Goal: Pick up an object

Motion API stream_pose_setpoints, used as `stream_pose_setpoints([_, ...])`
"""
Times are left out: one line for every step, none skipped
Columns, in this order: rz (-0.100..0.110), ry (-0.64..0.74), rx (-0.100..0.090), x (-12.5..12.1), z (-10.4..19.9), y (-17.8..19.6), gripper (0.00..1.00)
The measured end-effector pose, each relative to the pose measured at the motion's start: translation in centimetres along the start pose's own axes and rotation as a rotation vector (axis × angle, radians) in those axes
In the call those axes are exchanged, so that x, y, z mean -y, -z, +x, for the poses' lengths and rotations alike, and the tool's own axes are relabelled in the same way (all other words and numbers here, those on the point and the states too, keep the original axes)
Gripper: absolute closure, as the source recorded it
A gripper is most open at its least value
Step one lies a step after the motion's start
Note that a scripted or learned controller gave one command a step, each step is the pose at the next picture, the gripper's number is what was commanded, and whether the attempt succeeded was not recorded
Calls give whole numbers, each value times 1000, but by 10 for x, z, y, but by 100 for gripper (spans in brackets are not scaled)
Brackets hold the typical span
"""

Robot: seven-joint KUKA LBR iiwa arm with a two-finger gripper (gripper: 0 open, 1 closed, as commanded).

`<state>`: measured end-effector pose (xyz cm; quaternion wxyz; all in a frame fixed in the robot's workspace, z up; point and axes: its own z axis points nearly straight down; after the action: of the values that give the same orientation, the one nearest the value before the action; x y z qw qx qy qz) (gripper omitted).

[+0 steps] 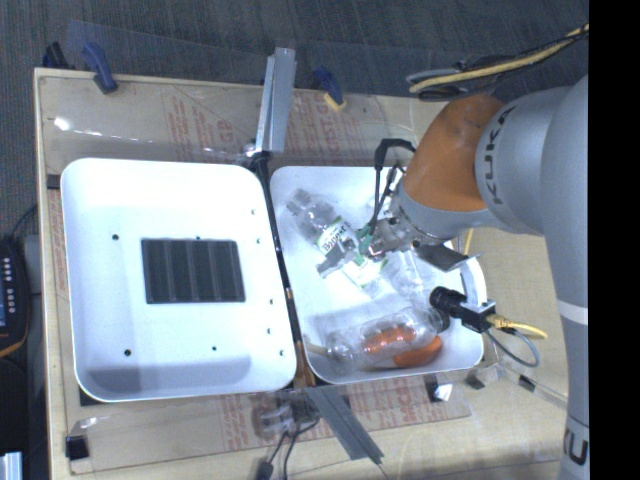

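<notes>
Two white bins sit side by side; the gripper [382,240], grip state unclear, hangs just right of the clear bottle [325,228], lying diagonally.

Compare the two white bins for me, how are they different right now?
The left bin has a dark ribbed rectangular panel on its floor, while the right bin holds clear plastic bottles and an orange item. The arm's gripper is down in the right bin, above its clutter; nothing reaches into the left bin. The left bin also looks wider in this view. Both are shallow, white, round-cornered, and sit side by side.
</notes>
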<state>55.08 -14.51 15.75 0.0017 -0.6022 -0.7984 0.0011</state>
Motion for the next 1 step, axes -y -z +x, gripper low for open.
stream_pose_setpoints([0, 45, -1, -38, -8, -46, 0])
